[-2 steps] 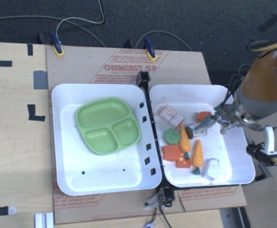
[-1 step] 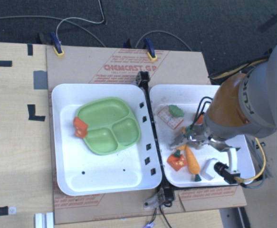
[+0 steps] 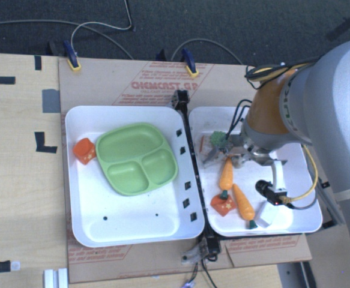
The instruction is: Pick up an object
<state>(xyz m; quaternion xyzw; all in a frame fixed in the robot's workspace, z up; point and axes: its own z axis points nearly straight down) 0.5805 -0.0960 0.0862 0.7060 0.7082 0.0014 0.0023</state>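
Note:
In the right bin (image 3: 295, 221) lie two orange carrots, one (image 3: 226, 174) upright near the middle and one (image 3: 243, 203) slanting toward the front edge. A red toy vegetable (image 3: 223, 205) sits beside the lower carrot. A small green piece (image 3: 217, 138) rests near the bin's back left. My gripper (image 3: 218, 153) is low over the bin's left part, between the green piece and the top of the upper carrot. The wrist and its cables hide the bin floor behind it. Nothing is seen held.
The left bin (image 3: 126, 221) holds a green divided plate (image 3: 137, 158) and an orange-red toy (image 3: 84, 150) by its left wall. A black divider (image 3: 190, 161) with clips separates the bins. The grey arm (image 3: 307, 113) covers the right bin's back right.

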